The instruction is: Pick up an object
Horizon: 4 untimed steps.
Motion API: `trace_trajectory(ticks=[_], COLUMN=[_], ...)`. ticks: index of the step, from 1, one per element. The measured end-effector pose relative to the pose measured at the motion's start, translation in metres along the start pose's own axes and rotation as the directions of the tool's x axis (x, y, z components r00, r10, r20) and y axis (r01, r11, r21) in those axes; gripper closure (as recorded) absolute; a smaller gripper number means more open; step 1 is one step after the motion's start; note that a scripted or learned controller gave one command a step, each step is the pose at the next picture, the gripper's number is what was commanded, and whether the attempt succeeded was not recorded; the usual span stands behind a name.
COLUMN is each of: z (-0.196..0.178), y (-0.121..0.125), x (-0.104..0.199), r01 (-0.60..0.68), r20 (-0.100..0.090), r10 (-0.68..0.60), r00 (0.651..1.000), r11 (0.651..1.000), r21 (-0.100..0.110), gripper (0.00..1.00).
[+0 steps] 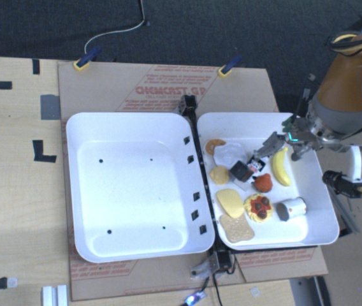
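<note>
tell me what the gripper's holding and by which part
Cannot be told: the gripper is low in the right bin at a small black object, but a grasp isn't visible.

- One fixed camera looks down from above the desk (15, 171) at a slant.
- It stands far enough back to frame both white bins (130, 183) whole.
- The arm (340, 88) enters from the frame's right.
</note>
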State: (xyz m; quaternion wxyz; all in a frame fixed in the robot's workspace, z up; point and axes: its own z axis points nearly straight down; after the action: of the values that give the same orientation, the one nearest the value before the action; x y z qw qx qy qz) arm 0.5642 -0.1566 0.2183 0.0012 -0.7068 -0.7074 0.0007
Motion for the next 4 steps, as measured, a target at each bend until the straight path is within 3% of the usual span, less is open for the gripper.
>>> trace_trajectory(ticks=[1, 2, 3, 4], z=[0.119, 0.135, 0.125, 0.133], y=[0.003, -0.054, -0.051, -0.079], x=[0.003, -0.032, -0.031, -0.038], r01=[0.000, -0.005, -0.002, -0.002], r20=[-0.002, 0.000, 0.001, 0.001], r10=[0.000, 0.005, 0.002, 0.002], r00=[1.000, 1.000, 1.000, 1.000], r11=[1.000, 1.000, 1.000, 1.000], r21=[0.008, -0.001, -0.002, -0.007], gripper=[0.00, 0.00, 1.00, 1.00])
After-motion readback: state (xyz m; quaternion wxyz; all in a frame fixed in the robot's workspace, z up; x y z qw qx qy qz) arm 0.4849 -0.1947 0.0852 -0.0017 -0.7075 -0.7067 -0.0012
